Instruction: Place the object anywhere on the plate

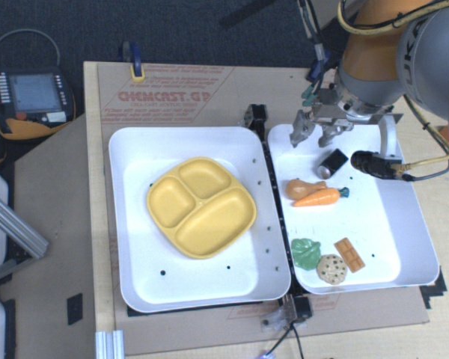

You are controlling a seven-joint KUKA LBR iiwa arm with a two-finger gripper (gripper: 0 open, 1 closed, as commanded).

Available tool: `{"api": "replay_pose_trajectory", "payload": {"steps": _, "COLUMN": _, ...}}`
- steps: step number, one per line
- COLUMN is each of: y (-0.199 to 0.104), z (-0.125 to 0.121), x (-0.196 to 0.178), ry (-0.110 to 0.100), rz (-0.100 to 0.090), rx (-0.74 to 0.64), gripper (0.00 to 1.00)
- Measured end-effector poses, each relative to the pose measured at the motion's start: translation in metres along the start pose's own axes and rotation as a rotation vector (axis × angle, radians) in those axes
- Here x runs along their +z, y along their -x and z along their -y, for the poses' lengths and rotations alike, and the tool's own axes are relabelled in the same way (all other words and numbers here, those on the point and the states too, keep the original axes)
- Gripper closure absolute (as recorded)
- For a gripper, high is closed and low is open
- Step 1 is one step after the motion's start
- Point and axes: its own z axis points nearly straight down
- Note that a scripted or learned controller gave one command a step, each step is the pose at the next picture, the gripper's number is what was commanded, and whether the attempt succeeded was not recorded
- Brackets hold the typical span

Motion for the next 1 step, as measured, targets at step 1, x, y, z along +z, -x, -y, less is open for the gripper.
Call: {"api": "replay_pose_trajectory", "payload": {"steps": 1, "y": -0.0499, "z": 0.0073, "x": 0.0048, "ry": 0.000, "rz": -0.001, "rx": -0.001, "gripper": 1.00}}
